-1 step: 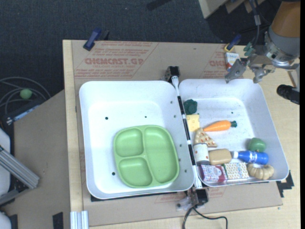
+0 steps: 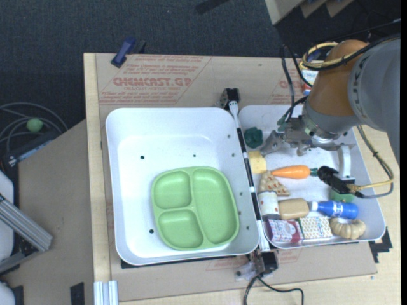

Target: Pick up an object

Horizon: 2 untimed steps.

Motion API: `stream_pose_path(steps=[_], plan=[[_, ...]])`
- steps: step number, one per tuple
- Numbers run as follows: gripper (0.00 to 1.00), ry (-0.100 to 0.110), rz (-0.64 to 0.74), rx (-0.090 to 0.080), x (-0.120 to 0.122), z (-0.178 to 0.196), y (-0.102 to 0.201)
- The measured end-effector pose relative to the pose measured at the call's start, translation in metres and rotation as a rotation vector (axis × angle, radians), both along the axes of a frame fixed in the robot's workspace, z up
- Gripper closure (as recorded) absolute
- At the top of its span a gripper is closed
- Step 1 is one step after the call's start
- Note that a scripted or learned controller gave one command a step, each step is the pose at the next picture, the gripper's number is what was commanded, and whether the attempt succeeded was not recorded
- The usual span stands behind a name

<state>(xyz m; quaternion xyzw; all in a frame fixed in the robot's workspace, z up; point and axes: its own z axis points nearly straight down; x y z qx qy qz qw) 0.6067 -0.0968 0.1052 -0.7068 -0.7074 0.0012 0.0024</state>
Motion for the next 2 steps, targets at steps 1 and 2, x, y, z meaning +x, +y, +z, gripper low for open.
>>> stream_pose_path(steps=[1, 2], plan=[[0.0, -0.003, -0.001, -0.001, -0.074, -0.021, 0.005], [1.0, -0.008, -0.002, -0.002, -0.072, -0.011, 0.005]])
